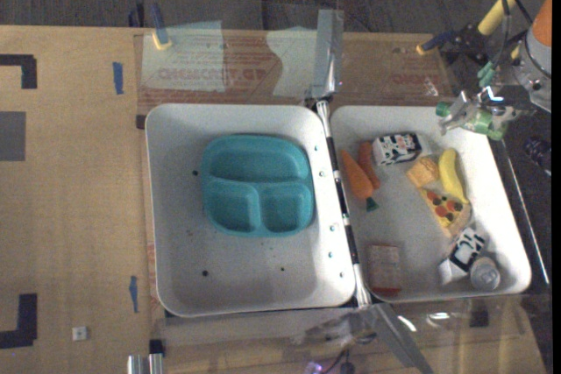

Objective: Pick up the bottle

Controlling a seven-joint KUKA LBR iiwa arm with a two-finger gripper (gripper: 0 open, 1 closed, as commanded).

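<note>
Bottle [473, 263], 1 of it, lies at the near right corner of the right bin [517, 215], well below the gripper [473, 114] and a bit nearer the camera; it has a black/white label and a grey cap end, but it's small and the label can't be read. Left of it, near the front wall, sits 1 brownish flat block [384, 265], blurry, hard to say what it is. Going up toward the gripper: 1 pizza slice [444, 206] w/ colored toppings, 1 banana [451, 173] touching its right side, 1 orange carrot [358, 177] w/ green tip over by the bin's left wall, and 1 small black/white carton [396, 148] just left and below the gripper. Gripper hangs over the right bin's far right corner, whitish-green parts visible, nothing seen between them; can't tell how wide it's set, too blurred. Arm [539, 48] is cut off at the right edge. 2 white bins total; left bin [166, 215], well left of the gripper, holds 1 teal divided tray [257, 184] w/ 3 compartments.
</note>
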